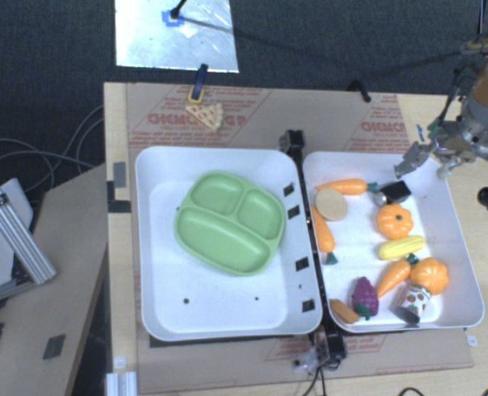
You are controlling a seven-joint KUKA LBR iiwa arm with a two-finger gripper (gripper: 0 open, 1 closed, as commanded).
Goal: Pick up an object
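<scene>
Gripper (429, 157) sits at the upper right of the frame, above the top edge of the right bin (466, 258). Its fingers look spread apart with nothing between them — no grasp yet. Arm enters from the right, so parking here puts it just beside the pile.

All candidate objects are in the right bin, crowded toward its centre and lower part: a carrot (343, 186) at the top, a tan disc (332, 205) just below it, a small pumpkin (394, 219) mid-right, corn (400, 247) under that, a second carrot (392, 277) and another pumpkin (431, 274) touching lower right, purple grapes (365, 295) near the bottom. A dark block (394, 191) lies nearest the gripper.

Left bin (157, 221) holds only a green divided plate (229, 222), flat, centre of the bin — likely the drop side, not a pick target.

Judgement: approach stage, descent still to come. The clutter means neighbours may get nudged; the isolated top carrot or the first pumpkin looks easiest.
</scene>
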